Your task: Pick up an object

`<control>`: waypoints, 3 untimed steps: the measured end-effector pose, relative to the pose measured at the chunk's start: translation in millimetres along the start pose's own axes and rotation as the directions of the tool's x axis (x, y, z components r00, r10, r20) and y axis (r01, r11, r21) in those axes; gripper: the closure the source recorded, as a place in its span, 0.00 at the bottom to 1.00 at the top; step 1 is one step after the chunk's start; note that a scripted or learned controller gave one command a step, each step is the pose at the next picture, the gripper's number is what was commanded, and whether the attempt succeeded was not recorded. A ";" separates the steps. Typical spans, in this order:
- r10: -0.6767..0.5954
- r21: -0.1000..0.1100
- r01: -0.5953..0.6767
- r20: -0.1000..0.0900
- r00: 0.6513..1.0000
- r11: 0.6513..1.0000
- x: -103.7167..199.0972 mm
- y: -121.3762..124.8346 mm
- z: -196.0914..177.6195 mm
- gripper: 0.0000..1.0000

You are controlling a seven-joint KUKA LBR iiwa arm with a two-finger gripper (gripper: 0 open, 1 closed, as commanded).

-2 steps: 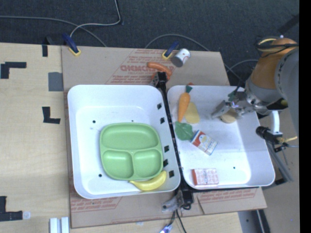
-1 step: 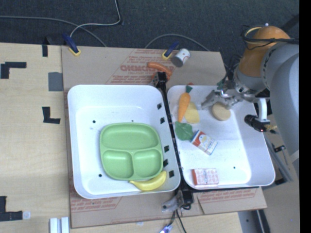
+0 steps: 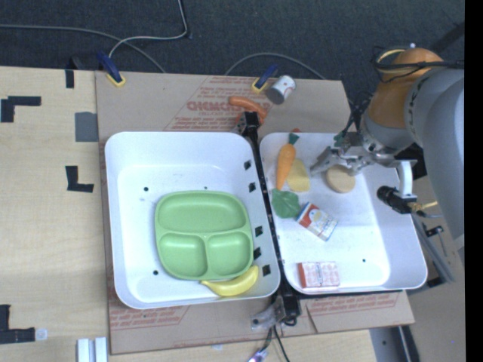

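Note:
The right bin [image 3: 392,270] holds an orange carrot [image 3: 284,164], a pale yellow wedge [image 3: 299,178], a green leafy piece [image 3: 286,204], a small white and red carton [image 3: 317,222], a pink flat box [image 3: 318,274] and a round tan lump [image 3: 340,179]. My gripper [image 3: 346,159] hangs over the bin's far side, just above and behind the tan lump. Its fingers [image 3: 323,161] stand open, spread to either side, and nothing is held between them. The grey arm with its orange band [image 3: 400,89] comes in from the right.
The left bin [image 3: 128,164] carries a green divided plate [image 3: 204,232] and a yellow banana [image 3: 232,283] at its near edge. Behind the bins on the cardboard lie an orange piece [image 3: 247,104], a grey cylinder [image 3: 281,89] and clamps. A black divider [image 3: 260,194] separates the bins.

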State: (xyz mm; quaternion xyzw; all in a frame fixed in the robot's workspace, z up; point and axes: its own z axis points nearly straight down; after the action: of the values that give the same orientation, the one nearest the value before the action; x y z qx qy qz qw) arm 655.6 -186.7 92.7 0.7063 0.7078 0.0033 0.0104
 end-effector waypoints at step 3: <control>0.003 0.018 -0.003 0.000 1.000 1.000 77.4 9.2 5.7 0.00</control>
State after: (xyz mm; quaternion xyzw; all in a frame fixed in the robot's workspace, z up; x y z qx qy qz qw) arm 664.7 -109.4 86.4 0.7076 0.7066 -0.0030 0.0038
